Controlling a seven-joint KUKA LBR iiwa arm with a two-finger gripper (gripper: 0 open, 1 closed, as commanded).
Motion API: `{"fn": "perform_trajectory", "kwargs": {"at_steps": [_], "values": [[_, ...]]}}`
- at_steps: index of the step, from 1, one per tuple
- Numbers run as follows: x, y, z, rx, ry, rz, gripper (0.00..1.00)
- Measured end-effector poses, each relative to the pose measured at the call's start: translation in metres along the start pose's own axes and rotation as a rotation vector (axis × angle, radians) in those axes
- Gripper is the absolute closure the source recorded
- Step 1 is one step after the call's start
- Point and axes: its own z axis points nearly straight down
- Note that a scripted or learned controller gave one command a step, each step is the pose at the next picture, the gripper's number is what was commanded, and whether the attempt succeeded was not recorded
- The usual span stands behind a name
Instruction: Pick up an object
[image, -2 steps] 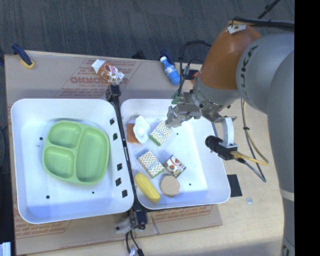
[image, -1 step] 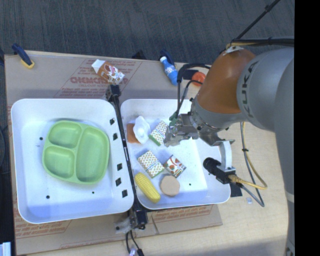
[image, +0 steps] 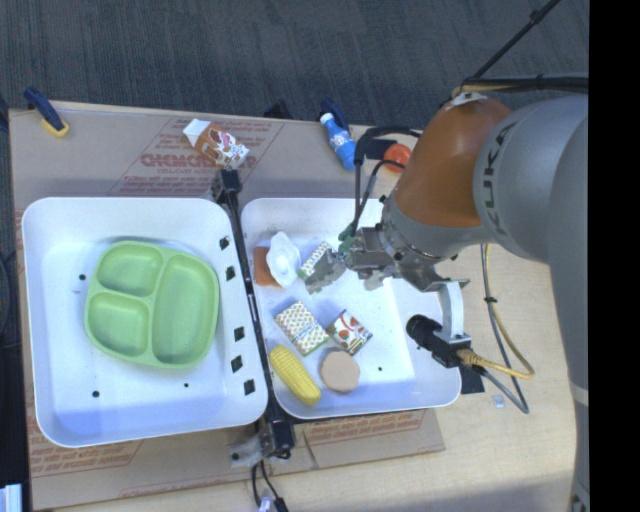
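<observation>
The right bin holds several small items. A yellow corn cob lies at its front left, with a round tan disc beside it. Behind these lie a checkered packet and a red-and-white packet. A white crumpled piece rests against an orange item near the left wall. My gripper hangs low over the bin's middle, under the orange-banded wrist. A small green-checked packet sits right at its tip; whether it is gripped is hidden.
The left bin carries a green divided plate. Behind the bins lie a snack packet and a blue clamp. The arm's body covers the right bin's back right corner. A black cable fitting overhangs its right wall.
</observation>
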Motion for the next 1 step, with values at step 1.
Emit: {"fn": "perform_trajectory", "kwargs": {"at_steps": [1], "values": [[0.0,0.0,0.0,0.0,0.0,0.0,0.0]]}}
